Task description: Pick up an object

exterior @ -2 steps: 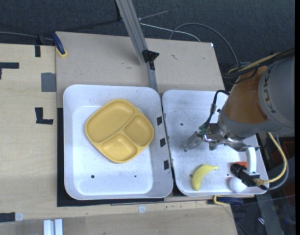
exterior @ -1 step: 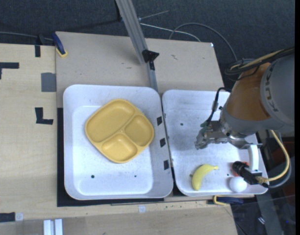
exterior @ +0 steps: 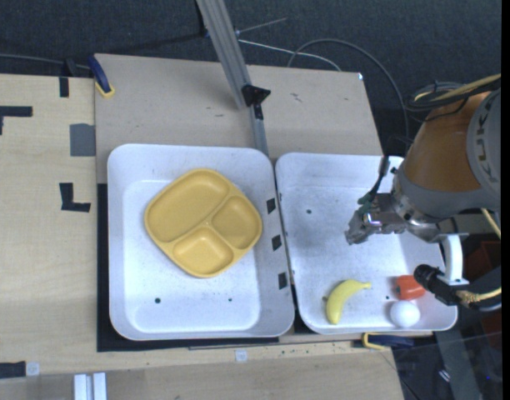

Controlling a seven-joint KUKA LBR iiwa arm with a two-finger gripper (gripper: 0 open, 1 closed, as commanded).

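Observation:
A yellow banana [exterior: 343, 297] lies near the front of the right bin [exterior: 322, 190]. A small orange block [exterior: 410, 287] and a white ball [exterior: 404, 313] sit at that bin's front right corner. My gripper [exterior: 362, 228] hangs over the right bin's middle right, above and behind the banana, with nothing seen between its fingers. A yellow divided plate [exterior: 203, 222] rests in the left bin [exterior: 130, 307].
A grey metal pole [exterior: 226, 44] slants down from the top to the gap between the bins. The arm's orange band [exterior: 447, 152] and a black cable [exterior: 442, 290] crowd the right bin's right side. Wooden bench surface surrounds the bins.

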